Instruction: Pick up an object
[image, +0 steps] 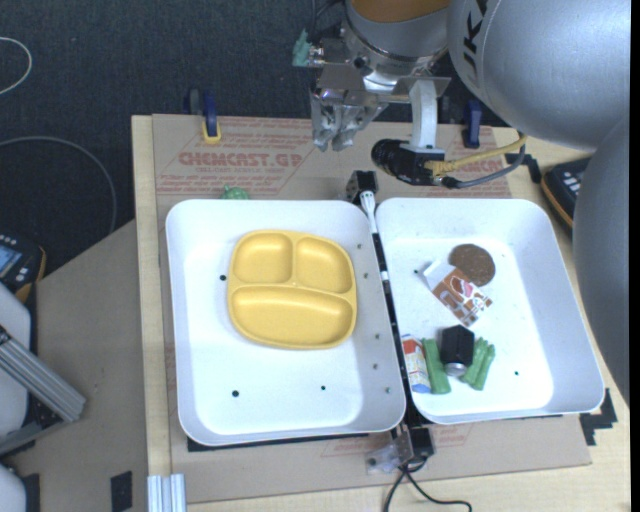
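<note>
Yellow divided plate (292, 288), centre-left of frame: probably light, rigid, slippery plastic; its raised rim seems the best hold. Gripper (335, 130), top centre, carries nothing; finger spacing indiscernible.

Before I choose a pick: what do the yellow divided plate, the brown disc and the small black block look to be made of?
Yellow divided plate: probably moulded plastic or silicone; even colour, soft rounded ridges, dull sheen.
Brown disc: unclear, perhaps cork, wood or a biscuit-like prop; matte, slightly mottled face.
Small black block: likely hard plastic or rubber; dark, with a faint highlight, too small to tell further.
</note>
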